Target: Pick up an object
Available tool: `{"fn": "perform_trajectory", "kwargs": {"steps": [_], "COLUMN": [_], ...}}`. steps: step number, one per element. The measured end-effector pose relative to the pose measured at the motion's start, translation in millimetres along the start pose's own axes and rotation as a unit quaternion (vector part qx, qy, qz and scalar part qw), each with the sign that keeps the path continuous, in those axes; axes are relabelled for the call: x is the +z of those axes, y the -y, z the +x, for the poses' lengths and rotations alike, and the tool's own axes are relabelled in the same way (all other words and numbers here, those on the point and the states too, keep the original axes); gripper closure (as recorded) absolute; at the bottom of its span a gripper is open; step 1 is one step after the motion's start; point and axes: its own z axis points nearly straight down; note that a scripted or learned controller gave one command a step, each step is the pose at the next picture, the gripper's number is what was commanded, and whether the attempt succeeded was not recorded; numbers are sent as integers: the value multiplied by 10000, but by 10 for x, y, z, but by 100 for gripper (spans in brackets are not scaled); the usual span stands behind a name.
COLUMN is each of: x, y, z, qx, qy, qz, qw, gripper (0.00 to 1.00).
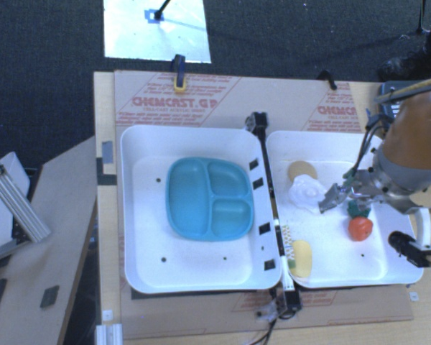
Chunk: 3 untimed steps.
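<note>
My gripper [331, 200] hangs low over the middle of the right bin [388, 264], reaching in from the right. Its tip lies just right of a white crumpled object [305, 191], close to it or touching it. A tan round piece [301, 169] sits just behind the white one. A red-orange object [360, 228] with a green top [356, 210] lies right under the wrist, partly covered by it. A yellow object [301, 257] rests at the bin's front left corner.
The left bin [147, 264] holds a blue divided plate [208, 198]. A black divider with clips [267, 192] runs between the two bins. Cardboard [201, 99] lies under both bins, and a yellow clamp [179, 83] sits at its back edge.
</note>
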Motion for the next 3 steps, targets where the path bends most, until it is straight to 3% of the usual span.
{"fn": "perform_trajectory", "kwargs": {"steps": [1,3], "x": [-62,957], "y": [-31,-35], "z": [3,61], "qx": [-13,1], "qy": [9,5], "qz": [-64,-48], "qw": [10000,10000], "gripper": [0,0]}}
